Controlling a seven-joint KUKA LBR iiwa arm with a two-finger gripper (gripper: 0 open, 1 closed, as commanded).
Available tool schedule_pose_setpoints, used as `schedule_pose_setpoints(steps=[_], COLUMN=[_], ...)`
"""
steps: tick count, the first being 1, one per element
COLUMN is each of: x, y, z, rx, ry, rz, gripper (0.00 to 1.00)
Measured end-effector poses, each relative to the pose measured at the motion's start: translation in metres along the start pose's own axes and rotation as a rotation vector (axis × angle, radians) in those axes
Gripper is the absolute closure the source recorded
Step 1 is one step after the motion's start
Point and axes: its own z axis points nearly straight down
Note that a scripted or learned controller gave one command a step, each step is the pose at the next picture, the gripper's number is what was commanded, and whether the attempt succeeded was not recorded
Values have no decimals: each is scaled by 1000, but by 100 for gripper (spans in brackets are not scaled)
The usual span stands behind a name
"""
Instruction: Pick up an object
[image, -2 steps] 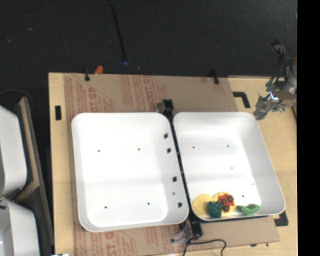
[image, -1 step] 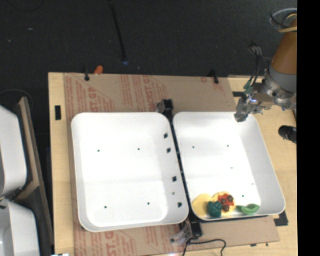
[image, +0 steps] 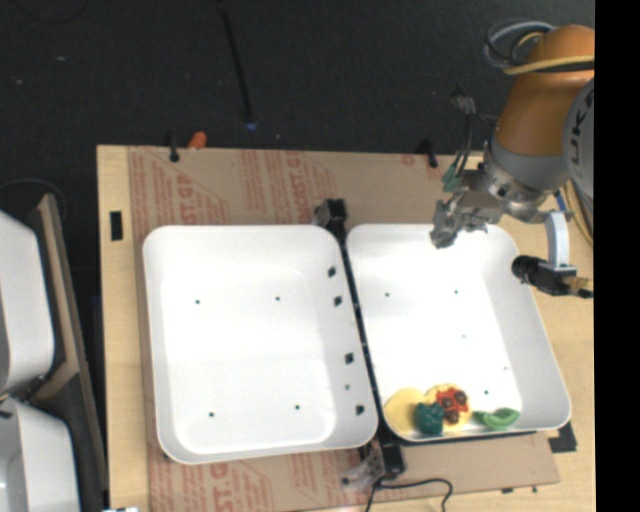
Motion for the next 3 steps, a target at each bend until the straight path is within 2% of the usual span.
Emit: schedule_pose_setpoints(steps=[1, 3], x=[54, 153], y=[9, 16], z=[-6, 22], rx=[-1, 1], ry=[0, 0], rz=[0, 1], gripper=[100, 100])
